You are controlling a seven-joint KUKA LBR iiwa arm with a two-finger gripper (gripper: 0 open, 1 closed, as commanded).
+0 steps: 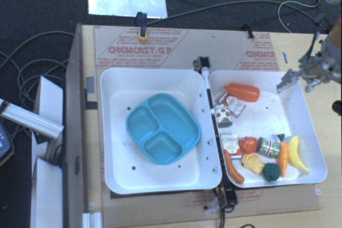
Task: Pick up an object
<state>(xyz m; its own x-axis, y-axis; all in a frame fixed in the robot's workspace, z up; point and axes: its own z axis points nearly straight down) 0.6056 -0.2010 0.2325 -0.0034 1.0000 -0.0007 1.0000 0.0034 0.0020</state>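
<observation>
Well apart: gripper (297,78), orange carrot (242,92) left.

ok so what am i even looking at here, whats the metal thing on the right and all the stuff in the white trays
One camera looks down at a slant on a bench with two shallow white bins. The metal thing at the right edge is a robot arm's gripper, hovering above the right bin; nothing shows between its fingers. The left bin holds a blue divided plate. The right bin holds toy food: an orange bottle-like piece, a sausage, a carrot, a banana, a small can, broccoli and some little packets. The job is to pick one up.
</observation>
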